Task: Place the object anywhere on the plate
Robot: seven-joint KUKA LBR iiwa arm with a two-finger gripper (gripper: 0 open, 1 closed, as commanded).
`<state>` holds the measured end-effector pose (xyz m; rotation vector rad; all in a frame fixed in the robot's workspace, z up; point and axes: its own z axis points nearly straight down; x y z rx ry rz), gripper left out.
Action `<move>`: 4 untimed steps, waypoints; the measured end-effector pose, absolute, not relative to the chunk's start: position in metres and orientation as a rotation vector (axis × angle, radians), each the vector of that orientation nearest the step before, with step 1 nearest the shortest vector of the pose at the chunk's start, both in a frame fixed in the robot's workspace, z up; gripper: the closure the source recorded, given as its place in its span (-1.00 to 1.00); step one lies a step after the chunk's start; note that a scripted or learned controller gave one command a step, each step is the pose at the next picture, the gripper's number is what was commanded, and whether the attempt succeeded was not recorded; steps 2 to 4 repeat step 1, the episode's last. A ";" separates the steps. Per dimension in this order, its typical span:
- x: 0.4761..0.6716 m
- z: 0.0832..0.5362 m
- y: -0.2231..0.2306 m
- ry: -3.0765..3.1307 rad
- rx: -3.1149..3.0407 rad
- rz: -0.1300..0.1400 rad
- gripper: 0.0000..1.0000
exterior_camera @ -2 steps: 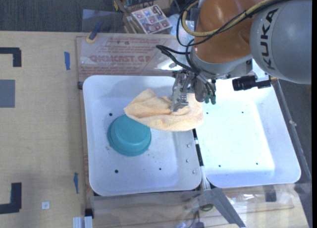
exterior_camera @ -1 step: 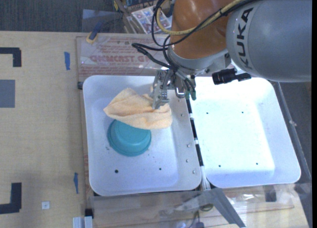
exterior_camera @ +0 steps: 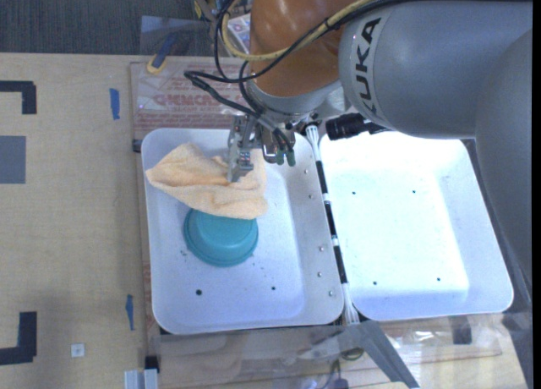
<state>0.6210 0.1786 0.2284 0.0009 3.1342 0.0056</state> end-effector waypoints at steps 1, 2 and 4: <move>0.621 0.229 0.179 3.133 0.001 0.006 -1.00; 0.621 0.229 0.179 3.133 0.001 0.006 -1.00; 0.621 0.229 0.179 3.133 0.001 0.006 -1.00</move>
